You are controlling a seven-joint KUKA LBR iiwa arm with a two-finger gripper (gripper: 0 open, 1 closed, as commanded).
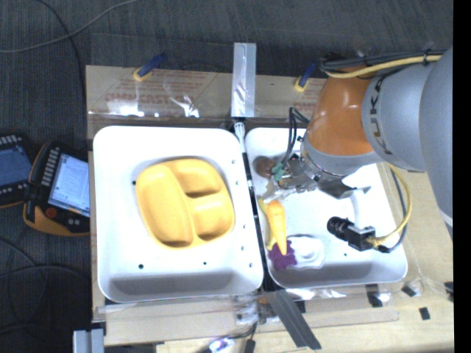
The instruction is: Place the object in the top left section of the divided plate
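A yellow divided plate (149,180) lies in the left bin (118,271), with one large section and two smaller ones, all bare. In the right bin (383,267) a yellow-orange elongated object (274,222) lies along the left wall. A purple object (280,255) and a white object (310,251) sit just below it. A small brown round object (263,168) rests near the bin's top left. My gripper (284,176) hangs low over the upper left of the right bin, between the brown object and the yellow-orange one, largely hidden under the wrist.
The grey arm with its orange band (342,120) covers the upper right bin. A black cylindrical unit with a yellow cable (350,231) hangs off the wrist. A handheld pendant (55,190) lies left of the bench. The divider wall (250,197) separates the bins.
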